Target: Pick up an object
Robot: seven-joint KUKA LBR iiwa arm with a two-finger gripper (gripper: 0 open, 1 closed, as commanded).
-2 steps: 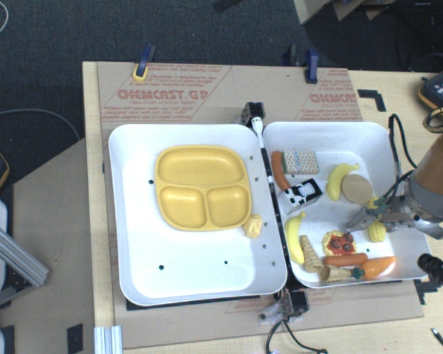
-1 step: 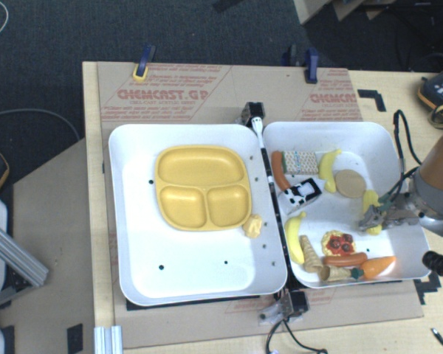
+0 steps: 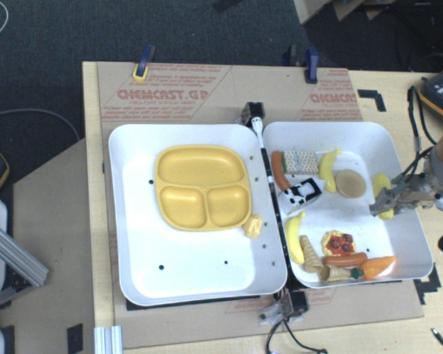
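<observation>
1. The gripper (image 3: 387,201) sits low at the right side of the right bin (image 3: 369,135); how far it is open cannot be told.
2. A small yellow object (image 3: 382,185) lies right at the gripper, partly hidden.
3. To its left lie a round tan piece (image 3: 349,184) and a red sausage (image 3: 279,169).
4. The left bin (image 3: 133,220) holds a yellow divided tray (image 3: 203,186).

Red "CHEMCAST G.P" print on brown board (image 3: 170,87), upper centre of frame, above left bin. Same print, cut off and only partly legible, upper right.
</observation>
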